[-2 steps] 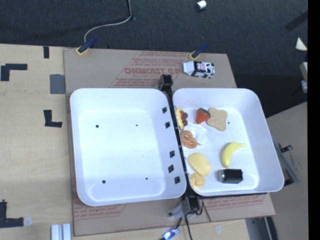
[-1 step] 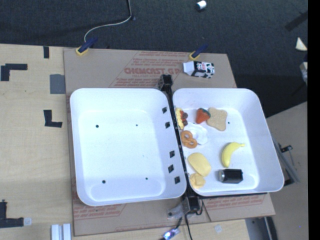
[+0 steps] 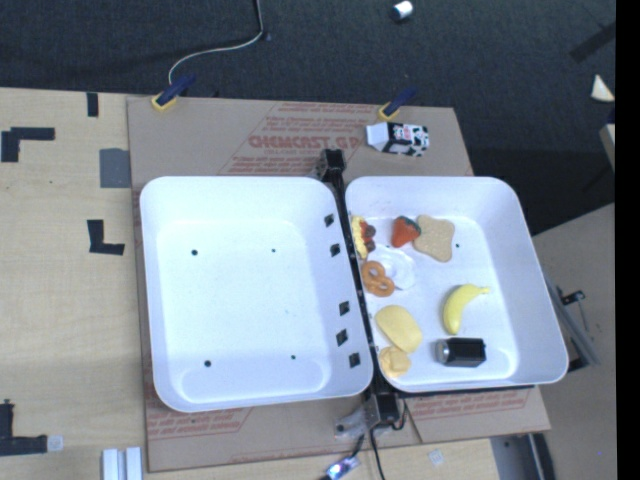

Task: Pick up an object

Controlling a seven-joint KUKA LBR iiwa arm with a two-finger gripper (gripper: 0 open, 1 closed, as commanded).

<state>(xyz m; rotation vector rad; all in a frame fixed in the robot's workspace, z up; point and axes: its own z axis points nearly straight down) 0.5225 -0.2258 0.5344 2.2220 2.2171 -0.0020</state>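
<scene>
Seemingly banana (image 3: 462, 305), right bin (image 3: 520, 268), near front

Bright, even overhead light, near blown-out on the white bins (image 3: 240, 193). Only faint, soft shadows under the rims. Slightly soft focus throughout, mildly grainy.

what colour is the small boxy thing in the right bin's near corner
Black block, with a pale end; camera view.
</scene>
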